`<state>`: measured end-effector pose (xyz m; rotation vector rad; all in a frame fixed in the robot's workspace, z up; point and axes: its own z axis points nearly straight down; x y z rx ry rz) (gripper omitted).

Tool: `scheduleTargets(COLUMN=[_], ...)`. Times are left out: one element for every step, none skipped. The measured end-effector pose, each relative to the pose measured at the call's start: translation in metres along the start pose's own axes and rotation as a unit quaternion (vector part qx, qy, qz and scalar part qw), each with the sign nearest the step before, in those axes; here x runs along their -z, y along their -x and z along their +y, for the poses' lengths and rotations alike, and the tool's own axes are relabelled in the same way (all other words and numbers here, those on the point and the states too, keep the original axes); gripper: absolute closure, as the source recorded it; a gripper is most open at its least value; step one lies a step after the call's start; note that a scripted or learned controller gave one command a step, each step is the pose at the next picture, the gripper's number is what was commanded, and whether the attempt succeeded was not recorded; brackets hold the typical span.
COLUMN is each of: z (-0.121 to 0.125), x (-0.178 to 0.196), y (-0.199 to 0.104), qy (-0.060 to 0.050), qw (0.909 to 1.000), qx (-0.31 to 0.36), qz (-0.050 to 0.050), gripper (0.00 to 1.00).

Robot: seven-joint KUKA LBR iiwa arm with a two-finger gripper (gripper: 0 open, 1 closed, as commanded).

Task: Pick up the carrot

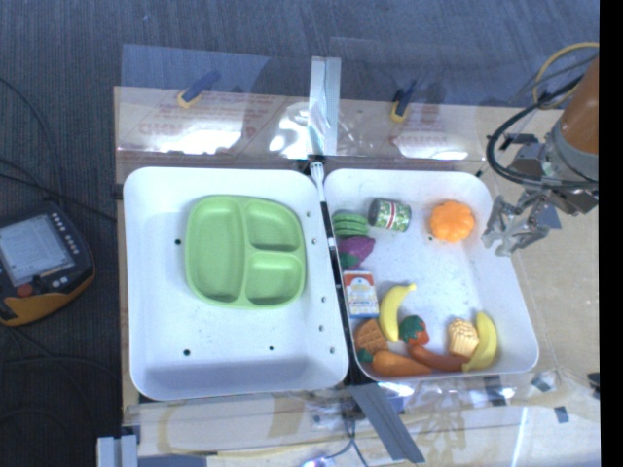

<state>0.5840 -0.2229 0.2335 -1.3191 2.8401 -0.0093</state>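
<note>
The carrot (394,364) is orange and lies flat along the front edge of the right bin (506,290), between a brown pastry piece (369,336) and a red-orange vegetable with a green top (435,358). My gripper (510,230) hangs over the right bin's right rim, well behind and to the right of the carrot. It is open with nothing between its fingers.
The right bin also holds an orange (452,221), a small can (389,214), green and purple vegetables (352,236), a juice carton (360,293), two bananas (391,309), and a corn piece (462,338). A green divided plate (245,251) sits in the left bin (156,358).
</note>
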Motion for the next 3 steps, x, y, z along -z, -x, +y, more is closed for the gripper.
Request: scheduleTargets(z=[0.073, 0.079, 0.075], x=[-0.127, 0.093, 0.041], y=[-0.022, -0.056, -0.062], qy=[-0.003, -0.002, 0.008], qw=[0.9922, 0.9804, 0.9222], qx=[0.124, 0.197, 0.387], qz=[-0.001, 0.001, -0.001], gripper=[1.0, 1.0, 1.0])
